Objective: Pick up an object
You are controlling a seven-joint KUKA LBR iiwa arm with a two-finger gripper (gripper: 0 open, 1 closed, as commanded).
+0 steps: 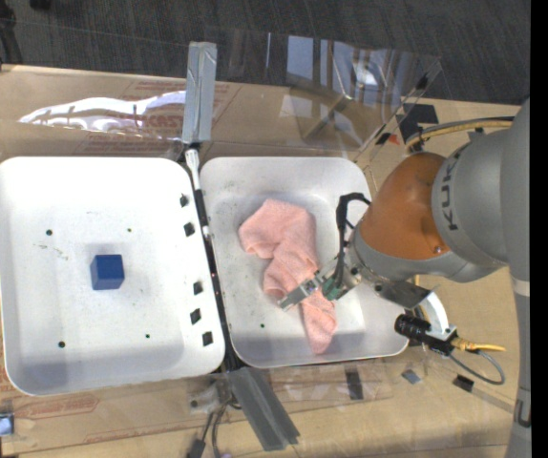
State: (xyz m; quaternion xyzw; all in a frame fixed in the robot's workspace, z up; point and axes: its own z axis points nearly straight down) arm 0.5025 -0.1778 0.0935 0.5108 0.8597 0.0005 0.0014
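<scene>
Pincer down on the pink cloth in the right bin — the grab itself was under way.

You had the pincer (pixel 314 292) low over the crumpled pink cloth (pixel 284 256), which lay in the middle of the right bin (pixel 255 175), its narrow end trailing toward the near wall. The fingers sat right at that lower fold, but you could not tell whether they were spread or pinching fabric. A small blue cube (pixel 108 271) sat alone in the left bin (pixel 26 189), well apart. By my reading, the next move called for a firm close, then a straight lift.
</scene>
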